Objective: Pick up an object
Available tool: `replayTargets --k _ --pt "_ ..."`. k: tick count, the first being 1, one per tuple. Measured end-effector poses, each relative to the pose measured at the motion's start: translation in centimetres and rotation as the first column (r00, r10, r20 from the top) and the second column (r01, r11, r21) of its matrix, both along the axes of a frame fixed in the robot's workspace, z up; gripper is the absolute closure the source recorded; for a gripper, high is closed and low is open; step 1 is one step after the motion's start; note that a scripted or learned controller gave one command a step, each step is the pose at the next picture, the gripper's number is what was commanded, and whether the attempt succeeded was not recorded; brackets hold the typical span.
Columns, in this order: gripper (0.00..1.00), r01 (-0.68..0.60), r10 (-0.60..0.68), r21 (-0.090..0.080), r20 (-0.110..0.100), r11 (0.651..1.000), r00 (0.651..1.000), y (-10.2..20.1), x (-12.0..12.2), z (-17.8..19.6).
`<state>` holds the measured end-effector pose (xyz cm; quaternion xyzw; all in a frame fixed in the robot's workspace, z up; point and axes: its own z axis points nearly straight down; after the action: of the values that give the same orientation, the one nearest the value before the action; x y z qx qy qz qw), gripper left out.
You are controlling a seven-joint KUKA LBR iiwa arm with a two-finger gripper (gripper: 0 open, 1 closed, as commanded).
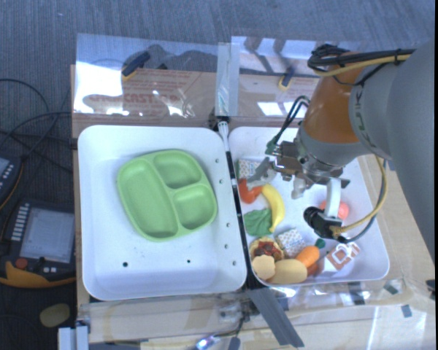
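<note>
My gripper (pixel 281 179) hangs over the upper middle of the right bin (pixel 372 268), open, with nothing between its fingers. Just below it lies a yellow banana (pixel 274 204). Left of the banana are a red-orange piece (pixel 245 191) and a green leafy piece (pixel 257 222). A small checkered item (pixel 247 168) sits by the left fingertip. Toward the front of the bin lie a tart-like piece (pixel 266 249), a tan potato-shaped item (pixel 286 271), an orange carrot-like piece (pixel 307 256) and a white patterned cube (pixel 290 238).
The left bin (pixel 102 268) holds a green divided plate (pixel 168 193). A red-and-white box (pixel 343 254) and a pink-orange item (pixel 342 210) lie at the right bin's right side. The wall between the bins (pixel 233 210) runs just left of the gripper.
</note>
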<state>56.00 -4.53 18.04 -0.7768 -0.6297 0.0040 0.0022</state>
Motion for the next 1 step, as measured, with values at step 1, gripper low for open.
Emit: replayTargets --k 1 --pt "0.0 0.592 -0.592 0.0 0.009 0.806 0.806 -6.46 0.59 -6.28"
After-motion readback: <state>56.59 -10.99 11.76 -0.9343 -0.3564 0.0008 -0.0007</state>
